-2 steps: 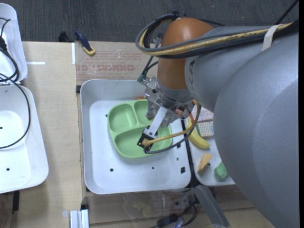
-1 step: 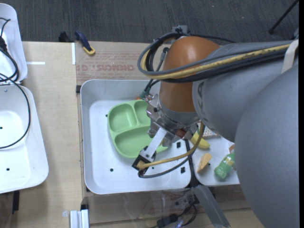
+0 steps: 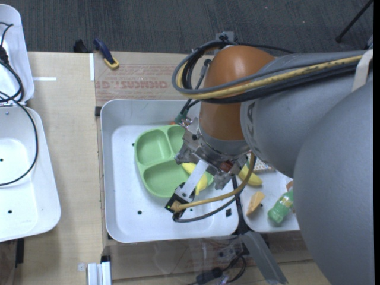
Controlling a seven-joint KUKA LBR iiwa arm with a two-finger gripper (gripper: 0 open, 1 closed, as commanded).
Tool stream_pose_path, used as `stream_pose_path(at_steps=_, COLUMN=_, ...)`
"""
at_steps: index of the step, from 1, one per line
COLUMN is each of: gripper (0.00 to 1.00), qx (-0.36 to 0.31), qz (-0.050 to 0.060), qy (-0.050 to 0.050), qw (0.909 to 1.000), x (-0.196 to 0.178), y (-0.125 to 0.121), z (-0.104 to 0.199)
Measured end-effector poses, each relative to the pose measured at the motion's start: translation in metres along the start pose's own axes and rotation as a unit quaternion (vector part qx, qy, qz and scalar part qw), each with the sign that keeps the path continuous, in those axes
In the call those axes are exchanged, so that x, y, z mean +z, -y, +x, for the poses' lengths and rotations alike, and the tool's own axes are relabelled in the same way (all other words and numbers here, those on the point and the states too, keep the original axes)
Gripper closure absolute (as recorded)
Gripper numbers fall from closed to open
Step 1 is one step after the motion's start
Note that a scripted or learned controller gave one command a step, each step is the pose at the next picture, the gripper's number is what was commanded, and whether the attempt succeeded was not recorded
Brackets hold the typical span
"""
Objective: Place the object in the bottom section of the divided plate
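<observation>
One step in hand: lower straight over the green divided plate [image 3: 155, 162], keeping to its bottom section.
Gripper [image 3: 202, 180]: hangs above the plate's right edge; whether it is apart or together, I cannot tell.
Object: a yellow banana [image 3: 200, 180] just beneath it, at the plate's rim; grasp unconfirmed.

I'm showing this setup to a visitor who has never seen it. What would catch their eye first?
The big grey robot arm with its orange band dominates, reaching in from the right over the white bin. Under its wrist lies the light green divided plastic plate, with a yellow banana-like object at the plate's right edge, close under the gripper. Further right lie another yellow piece and a green bottle.
</observation>
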State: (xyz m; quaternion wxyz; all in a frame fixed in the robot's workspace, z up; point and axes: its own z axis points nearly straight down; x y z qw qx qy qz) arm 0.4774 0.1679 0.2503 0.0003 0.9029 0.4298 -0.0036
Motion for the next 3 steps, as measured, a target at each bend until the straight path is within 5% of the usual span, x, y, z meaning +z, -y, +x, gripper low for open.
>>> stream_pose_path(at_steps=1, gripper=0.00, qx=0.048, qz=0.000, qy=-0.003, qw=0.9989, x=0.138, y=-0.003, z=0.066)
stream_pose_path(at_steps=2, gripper=0.00, qx=-0.166, qz=-0.001, qy=-0.001, qw=0.9861, x=0.070, y=-0.022, z=0.096)
stream_pose_path(at_steps=3, gripper=0.00, qx=-0.160, qz=-0.001, qy=-0.001, qw=0.9871, x=-0.091, y=-0.034, z=0.105)
